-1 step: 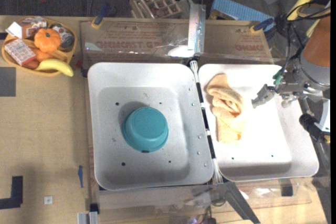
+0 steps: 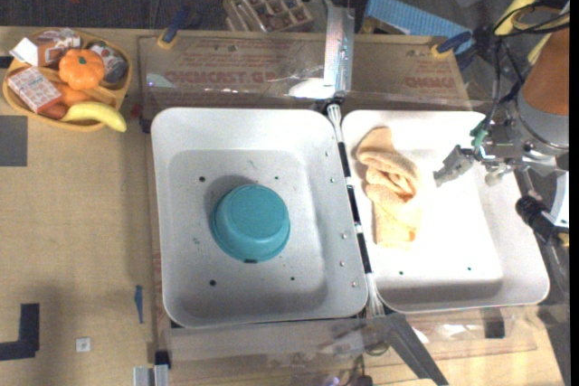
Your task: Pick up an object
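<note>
Landmark: left bin (image 2: 172, 149).
- 1 right bin (image 2: 516, 285), touching its right side.
- 1 bowl (image 2: 27, 104) of toy food, beyond its far-left corner: pumpkin (image 2: 81, 68), banana (image 2: 95, 114).
- 1 cardboard sheet (image 2: 235, 68), along its far edge.

Crumpled cloth (image 2: 389, 183) crowds the right bin's (image 2: 470, 280) left side; elsewhere lies bare floor.

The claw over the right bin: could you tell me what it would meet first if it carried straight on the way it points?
Probably the crumpled cloth: the claw points left toward it across bare bin floor. Its height above the floor is unclear.
</note>
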`<state>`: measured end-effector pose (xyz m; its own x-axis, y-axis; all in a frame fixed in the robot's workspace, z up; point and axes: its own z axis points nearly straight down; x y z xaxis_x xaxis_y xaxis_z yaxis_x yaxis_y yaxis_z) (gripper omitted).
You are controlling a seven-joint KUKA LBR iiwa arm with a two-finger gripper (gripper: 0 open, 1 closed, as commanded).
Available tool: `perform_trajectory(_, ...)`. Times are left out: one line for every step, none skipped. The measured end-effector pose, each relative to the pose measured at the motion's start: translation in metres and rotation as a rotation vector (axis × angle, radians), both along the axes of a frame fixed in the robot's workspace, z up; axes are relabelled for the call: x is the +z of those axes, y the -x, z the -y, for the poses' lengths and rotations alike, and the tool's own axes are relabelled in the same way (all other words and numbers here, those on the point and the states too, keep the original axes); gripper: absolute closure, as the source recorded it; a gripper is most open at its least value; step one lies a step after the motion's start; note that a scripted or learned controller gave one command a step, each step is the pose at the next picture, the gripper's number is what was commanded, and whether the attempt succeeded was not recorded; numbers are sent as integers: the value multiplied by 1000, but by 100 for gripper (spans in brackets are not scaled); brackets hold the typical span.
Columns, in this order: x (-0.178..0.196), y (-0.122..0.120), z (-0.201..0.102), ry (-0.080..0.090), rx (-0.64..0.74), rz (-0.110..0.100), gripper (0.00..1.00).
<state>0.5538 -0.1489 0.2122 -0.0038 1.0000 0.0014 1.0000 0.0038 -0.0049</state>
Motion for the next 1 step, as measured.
perform_trajectory(-114, 1, -40, 1, 123, 3, 0)
